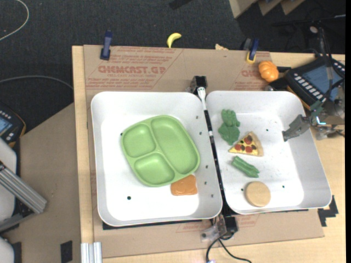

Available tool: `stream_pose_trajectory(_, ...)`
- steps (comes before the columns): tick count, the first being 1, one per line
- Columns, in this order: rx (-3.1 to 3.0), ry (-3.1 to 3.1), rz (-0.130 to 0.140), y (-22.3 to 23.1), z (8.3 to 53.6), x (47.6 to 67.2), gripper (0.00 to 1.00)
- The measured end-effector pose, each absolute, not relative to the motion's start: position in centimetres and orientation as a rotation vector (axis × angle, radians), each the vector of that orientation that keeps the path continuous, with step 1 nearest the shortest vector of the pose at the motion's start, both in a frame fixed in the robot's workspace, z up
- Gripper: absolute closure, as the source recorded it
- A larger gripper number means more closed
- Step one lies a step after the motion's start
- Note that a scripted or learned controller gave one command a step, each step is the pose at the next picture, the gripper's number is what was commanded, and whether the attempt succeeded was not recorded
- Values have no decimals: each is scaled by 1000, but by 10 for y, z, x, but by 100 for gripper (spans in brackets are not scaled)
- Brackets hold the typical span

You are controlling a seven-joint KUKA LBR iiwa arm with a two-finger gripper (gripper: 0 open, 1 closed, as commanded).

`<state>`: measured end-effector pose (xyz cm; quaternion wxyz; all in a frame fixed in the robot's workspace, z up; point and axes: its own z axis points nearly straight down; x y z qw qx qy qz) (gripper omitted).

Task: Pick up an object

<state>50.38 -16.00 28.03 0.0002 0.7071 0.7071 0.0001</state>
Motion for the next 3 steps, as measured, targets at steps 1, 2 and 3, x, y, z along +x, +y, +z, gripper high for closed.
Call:
stream_pose_trajectory(1, 2232, 2230, -11, -145, 151, 475, 0)
stream_pose_trajectory(2, 2221, 2216, 2, -147, 169, 480, 100)
stream_pose_trajectory(3, 2221, 2221, 0, -151, 165, 479, 100)
